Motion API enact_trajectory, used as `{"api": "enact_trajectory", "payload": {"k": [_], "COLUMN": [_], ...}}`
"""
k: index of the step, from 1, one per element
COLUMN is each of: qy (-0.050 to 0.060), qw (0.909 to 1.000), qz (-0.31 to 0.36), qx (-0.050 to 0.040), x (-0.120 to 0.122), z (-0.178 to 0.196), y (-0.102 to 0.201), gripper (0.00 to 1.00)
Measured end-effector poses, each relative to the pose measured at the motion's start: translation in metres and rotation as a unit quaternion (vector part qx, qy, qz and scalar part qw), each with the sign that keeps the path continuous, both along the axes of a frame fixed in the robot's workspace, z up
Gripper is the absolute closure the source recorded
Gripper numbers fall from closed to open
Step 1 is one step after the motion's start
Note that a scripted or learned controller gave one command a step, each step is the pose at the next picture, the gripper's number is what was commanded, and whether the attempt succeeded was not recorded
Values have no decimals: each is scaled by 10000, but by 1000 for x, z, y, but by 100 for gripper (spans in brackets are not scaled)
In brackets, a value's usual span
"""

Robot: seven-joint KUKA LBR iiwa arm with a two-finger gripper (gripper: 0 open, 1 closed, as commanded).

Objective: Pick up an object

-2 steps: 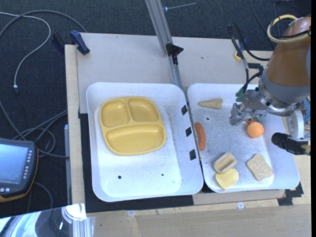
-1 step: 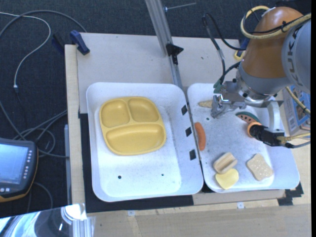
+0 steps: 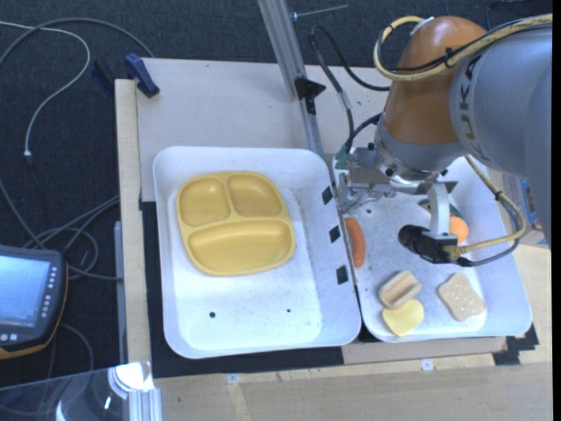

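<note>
My gripper [image 3: 351, 202] hangs over the left side of the right bin [image 3: 491, 323], just above the upper end of an orange sausage-shaped piece [image 3: 355, 244] that lies along the bin's left wall. Nearer the front lie a tan bread roll [image 3: 398, 286], a yellow heart-shaped piece [image 3: 402, 317] and a square toast slice [image 3: 460, 297]. A small orange piece [image 3: 458, 228] peeks out at the right, partly hidden by the wrist.
The left bin [image 3: 254, 323] holds a yellow divided plate [image 3: 235, 222]. A slanted metal post [image 3: 285, 42] rises behind the bins. The big grey and orange arm [image 3: 438, 86] covers the back of the right bin.
</note>
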State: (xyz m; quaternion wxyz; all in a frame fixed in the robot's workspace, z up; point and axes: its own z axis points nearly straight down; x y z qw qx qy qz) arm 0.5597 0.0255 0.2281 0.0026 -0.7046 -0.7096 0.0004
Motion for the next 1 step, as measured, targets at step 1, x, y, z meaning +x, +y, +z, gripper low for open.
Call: {"api": "enact_trajectory", "payload": {"k": [1], "qy": [-30], "qw": [10000], "qz": [-5], "qx": [-5], "x": [9], "z": [7], "y": [44], "gripper": [100]}}
